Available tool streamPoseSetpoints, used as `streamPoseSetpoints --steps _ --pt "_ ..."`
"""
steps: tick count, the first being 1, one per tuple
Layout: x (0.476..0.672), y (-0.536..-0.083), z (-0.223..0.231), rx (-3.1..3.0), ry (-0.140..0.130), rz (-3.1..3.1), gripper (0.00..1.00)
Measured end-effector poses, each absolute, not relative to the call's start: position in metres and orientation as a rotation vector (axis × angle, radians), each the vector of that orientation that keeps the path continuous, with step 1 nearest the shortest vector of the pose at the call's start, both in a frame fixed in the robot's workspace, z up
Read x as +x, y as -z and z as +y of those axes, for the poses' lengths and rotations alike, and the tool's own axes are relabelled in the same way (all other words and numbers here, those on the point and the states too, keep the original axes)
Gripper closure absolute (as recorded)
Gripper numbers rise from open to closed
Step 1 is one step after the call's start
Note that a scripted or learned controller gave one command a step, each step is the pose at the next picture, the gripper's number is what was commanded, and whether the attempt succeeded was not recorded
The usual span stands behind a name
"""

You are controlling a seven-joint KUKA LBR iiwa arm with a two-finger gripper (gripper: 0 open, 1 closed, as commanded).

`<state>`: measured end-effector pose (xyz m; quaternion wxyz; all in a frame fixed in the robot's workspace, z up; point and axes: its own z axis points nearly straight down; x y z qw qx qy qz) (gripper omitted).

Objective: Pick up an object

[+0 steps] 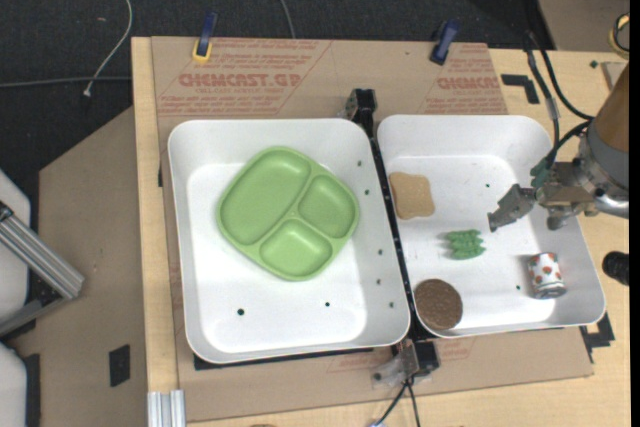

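Observation:
In the right bin (480,140) lie a tan bread-like slice (411,195), a small green leafy piece (463,244), a round brown disc (438,303) at the front edge, and a small white and red can (545,275) on its side. My gripper (530,213) hangs over the right part of this bin, above and between the green piece and the can. Its fingers (507,209) are spread apart with nothing between them, so it stands open.
The left bin (200,305) holds a green divided plate (288,212). A black clamp (361,103) sits at the back where the two bins meet. The arm's body (610,145) covers the right bin's right rim. Cables run along the bench at the back right.

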<state>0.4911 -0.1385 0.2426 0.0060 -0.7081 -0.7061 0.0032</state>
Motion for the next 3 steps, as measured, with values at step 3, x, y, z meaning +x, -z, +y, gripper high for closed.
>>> streamPoseSetpoints --steps 3 --pt "0.505 -0.137 -0.135 -2.216 -0.005 -2.215 0.00"
